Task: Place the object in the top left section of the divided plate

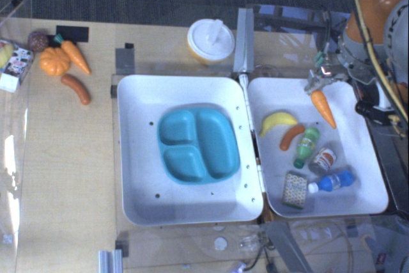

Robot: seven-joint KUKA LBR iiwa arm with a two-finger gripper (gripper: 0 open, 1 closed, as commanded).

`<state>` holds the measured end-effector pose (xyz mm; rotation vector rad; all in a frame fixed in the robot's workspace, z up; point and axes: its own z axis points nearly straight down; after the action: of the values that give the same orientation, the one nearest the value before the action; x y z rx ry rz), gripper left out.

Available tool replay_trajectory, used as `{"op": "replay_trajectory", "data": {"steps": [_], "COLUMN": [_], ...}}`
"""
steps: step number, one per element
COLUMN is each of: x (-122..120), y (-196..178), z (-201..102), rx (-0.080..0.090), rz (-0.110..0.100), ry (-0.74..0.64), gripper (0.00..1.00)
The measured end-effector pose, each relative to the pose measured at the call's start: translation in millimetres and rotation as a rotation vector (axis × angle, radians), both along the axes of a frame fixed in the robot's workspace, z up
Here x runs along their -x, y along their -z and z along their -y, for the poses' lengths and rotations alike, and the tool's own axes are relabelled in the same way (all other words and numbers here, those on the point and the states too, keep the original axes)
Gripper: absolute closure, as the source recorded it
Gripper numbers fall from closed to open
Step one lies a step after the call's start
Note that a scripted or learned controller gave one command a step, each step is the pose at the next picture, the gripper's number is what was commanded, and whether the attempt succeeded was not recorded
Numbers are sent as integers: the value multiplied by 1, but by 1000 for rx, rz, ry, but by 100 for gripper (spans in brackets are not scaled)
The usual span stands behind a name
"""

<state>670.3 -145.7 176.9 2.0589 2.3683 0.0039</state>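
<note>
Two shallow white bins, smooth moulded plastic with rounded corners, stand side by side on a pale wood-grain surface (64, 156).

Left bin (137, 198): one blue divided plate (198, 144), glossy, rounded-rectangular, with two small sections on its left and one long section on its right. Its top left section (177, 130) holds nothing.

Right bin (374, 195):
- carrot (323, 109), orange and tapered, at the far side, thick end just below the jaws, point towards the near side;
- banana (278, 121), yellow and curved;
- sausage (292, 136), orange-red, touching the banana;
- green bottle (307, 144);
- small jar (323, 160) with a red-and-white label, print too small to read;
- blue bottle (333, 182) with a white cap, lying down;
- speckled rectangular block (295, 190) at the near edge.

Jaws: above the far edge of the right bin; open or closed cannot be told, nor whether they grip the carrot.

Surface, far left: orange pumpkin (54, 61), second carrot (77, 55), second sausage (76, 89), printed carton (14, 64), its lettering illegible. Beyond the bins: white-lidded cup (211, 40).
</note>
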Motion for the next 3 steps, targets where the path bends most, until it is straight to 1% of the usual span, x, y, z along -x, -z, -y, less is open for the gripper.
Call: {"op": "replay_trajectory", "data": {"steps": [1,2,3], "x": [40,99,106], "y": [-7,-47,-48], "z": [-71,-159,-239], "rx": [0,0,0], "rz": [-2,-2,-2], "ry": [-288,-538,-561], "gripper": [100,100,100]}}
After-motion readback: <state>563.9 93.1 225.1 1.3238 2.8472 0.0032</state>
